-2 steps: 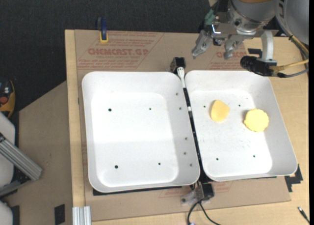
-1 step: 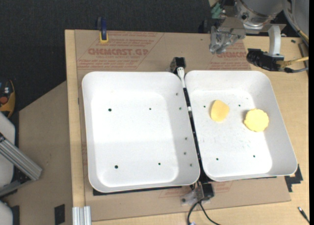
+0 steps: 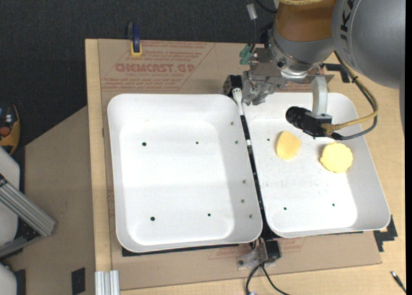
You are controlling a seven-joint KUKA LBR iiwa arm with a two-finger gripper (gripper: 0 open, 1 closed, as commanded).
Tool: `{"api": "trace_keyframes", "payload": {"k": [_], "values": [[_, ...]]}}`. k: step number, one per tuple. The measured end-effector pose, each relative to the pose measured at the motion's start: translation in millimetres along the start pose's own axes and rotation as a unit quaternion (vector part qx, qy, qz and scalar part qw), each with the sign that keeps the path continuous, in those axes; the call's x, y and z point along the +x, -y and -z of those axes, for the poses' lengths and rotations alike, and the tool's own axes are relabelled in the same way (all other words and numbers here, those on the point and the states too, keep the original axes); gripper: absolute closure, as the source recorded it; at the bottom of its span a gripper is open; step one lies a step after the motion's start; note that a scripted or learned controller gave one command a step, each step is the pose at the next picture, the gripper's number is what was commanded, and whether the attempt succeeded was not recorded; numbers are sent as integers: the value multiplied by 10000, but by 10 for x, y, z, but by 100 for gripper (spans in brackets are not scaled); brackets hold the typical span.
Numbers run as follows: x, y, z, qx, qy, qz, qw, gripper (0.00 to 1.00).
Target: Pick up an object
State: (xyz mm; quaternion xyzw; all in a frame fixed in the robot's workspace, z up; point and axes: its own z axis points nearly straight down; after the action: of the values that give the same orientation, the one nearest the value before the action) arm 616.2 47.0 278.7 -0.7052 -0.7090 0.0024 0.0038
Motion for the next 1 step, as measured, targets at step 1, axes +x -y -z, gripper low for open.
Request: {"api": "trace_keyframes", "payload": {"k": [1], "values": [[358,576,-352,3,2,-10,10000,100]]}}
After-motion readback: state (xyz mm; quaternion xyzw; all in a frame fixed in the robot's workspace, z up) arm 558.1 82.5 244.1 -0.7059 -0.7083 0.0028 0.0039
